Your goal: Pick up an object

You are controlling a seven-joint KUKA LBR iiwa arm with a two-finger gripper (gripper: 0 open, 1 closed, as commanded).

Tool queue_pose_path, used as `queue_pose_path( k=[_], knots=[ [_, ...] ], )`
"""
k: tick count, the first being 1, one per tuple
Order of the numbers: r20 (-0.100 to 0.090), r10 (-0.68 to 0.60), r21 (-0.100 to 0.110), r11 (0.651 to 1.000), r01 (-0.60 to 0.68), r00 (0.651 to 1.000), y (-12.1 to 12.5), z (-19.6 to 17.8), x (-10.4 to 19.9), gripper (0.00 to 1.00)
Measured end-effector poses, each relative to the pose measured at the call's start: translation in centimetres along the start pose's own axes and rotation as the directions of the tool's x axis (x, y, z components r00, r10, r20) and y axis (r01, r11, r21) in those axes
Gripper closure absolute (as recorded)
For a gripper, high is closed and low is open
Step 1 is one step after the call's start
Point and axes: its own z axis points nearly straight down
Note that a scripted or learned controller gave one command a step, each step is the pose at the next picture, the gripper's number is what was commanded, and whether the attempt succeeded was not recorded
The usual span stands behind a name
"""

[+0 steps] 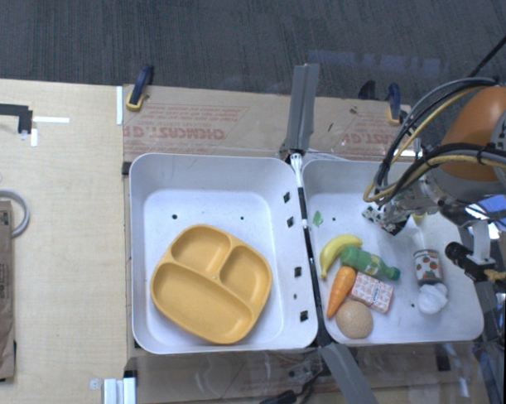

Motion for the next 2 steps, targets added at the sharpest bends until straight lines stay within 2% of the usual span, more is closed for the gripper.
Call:
queue_pose_path(
  k=[1, 2],
  knots=[
    [-0.022, -0.05, 0.046, 0.998, 0.051, 0.999, 1.1, -9.1, 5.3, 1.0],
    [-0.025, -0.124, 0.046, 0.991, 0.125, 0.992, 2.1, -9.3, 13.4, 1.0]
  ],
)
